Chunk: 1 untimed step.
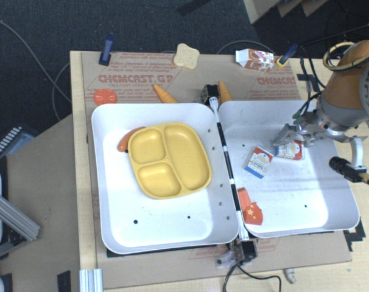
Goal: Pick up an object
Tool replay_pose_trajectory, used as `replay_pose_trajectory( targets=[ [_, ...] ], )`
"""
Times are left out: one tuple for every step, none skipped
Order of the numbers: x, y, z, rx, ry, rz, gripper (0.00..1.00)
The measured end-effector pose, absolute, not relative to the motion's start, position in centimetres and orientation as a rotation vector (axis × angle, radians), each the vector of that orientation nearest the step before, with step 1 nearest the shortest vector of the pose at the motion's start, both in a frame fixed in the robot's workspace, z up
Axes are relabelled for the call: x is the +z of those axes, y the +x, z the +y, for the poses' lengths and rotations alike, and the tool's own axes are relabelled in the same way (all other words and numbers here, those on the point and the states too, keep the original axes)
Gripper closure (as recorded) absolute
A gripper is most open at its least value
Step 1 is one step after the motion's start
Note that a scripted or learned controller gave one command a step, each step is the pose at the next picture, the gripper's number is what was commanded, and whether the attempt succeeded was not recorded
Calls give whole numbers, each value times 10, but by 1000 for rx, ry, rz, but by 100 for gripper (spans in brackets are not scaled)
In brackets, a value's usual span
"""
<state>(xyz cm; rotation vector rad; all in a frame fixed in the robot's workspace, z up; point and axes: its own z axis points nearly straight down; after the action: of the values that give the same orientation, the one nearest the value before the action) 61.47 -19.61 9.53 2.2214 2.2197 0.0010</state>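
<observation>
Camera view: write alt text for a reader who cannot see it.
A grey robot arm reaches in from the right, its gripper low over a small carton in the right white bin, which also holds a second small carton and a red packet. The left white bin holds a yellow divided plate.

Grey arm [349,111] — orange band [349,78] — black cables above

One fixed camera looks down at a slant on both white bins [111,163] from above.
</observation>
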Motion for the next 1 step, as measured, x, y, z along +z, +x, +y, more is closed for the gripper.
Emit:
replay_pose_trajectory(
  targets=[
    [124, 600, -130, 3, 2220, 2226, 100]
  ],
)
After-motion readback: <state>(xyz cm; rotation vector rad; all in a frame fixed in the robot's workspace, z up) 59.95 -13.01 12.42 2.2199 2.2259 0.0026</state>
